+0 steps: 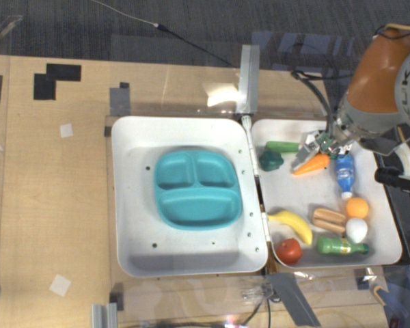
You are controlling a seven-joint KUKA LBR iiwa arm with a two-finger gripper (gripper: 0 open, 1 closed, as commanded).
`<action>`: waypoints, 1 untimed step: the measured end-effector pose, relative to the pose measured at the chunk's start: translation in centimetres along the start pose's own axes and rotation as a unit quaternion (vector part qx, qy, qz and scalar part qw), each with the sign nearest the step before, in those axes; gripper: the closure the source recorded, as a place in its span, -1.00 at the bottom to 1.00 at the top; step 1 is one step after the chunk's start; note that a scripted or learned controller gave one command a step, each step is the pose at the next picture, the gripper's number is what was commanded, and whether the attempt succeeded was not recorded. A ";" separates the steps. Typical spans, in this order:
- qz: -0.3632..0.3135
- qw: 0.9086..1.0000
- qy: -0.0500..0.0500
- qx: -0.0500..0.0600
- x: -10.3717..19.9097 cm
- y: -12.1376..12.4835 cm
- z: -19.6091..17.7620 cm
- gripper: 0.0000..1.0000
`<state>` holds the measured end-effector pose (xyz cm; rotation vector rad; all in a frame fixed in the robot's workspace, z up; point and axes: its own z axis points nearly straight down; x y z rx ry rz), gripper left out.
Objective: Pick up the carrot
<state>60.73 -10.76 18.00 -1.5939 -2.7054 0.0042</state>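
A slanted overhead look at a wooden bench (pixel 48 203) bearing two shallow white bins. The left bin (pixel 133 183) holds a teal divided plate (pixel 195 186). The right bin (pixel 389 241) holds toy foods.

The carrot (pixel 313 163) lies tilted in the right bin's upper middle, at about 11 o'clock from that bin's centre. The tool (pixel 313 150) sits touching or just above the carrot's upper left end; in this poor view I cannot tell whether its fingers are open or closed, nor whether it grips the carrot.

Risks, as a judgement: an end grasp could let the carrot pivot and slip. A blue bottle (pixel 344 173) stands just beside the carrot at 3 o'clock, a green vegetable (pixel 281 145) and a dark green piece (pixel 270 160) near at 9 o'clock; any could be nudged.

Open room lies at 6 o'clock, before the sausage (pixel 329 219) and banana (pixel 293 225). The bin's far wall is near at 12 o'clock.
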 end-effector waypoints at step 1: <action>0.044 0.999 -0.003 -0.006 -3.6 0.6 9.2 -1.00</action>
